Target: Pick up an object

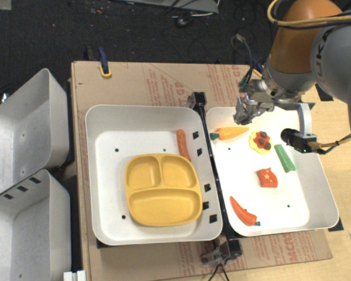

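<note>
1. On my left, the left bin [99,157] holds a yellow divided tray [162,189], with an orange sausage [182,144] lying just beside the tray's upper right edge.
2. In the right bin [316,209] I see a carrot [231,133] near the top left corner, a small pizza piece [260,142], a green stick [284,157], a red piece [267,178] and a red chilli [243,211] lower down.
3. The gripper [244,116] hangs just above the carrot; I cannot tell how it is set, and I see nothing in its grasp.
</note>
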Controlling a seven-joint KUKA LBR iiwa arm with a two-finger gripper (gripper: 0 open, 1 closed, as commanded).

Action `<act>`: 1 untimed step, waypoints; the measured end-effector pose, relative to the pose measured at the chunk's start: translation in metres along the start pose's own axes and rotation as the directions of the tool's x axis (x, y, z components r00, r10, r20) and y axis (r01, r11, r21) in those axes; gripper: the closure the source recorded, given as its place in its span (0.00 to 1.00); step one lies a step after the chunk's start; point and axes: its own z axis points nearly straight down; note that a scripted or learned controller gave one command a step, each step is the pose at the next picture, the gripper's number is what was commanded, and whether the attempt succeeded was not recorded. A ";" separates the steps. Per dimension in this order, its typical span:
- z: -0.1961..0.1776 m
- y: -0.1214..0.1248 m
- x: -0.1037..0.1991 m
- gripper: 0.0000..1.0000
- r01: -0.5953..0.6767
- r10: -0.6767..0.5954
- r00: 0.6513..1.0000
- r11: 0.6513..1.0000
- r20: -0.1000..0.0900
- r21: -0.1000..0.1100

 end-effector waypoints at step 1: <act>-0.008 -0.025 0.049 1.00 0.001 -0.001 1.000 1.000 -0.001 0.002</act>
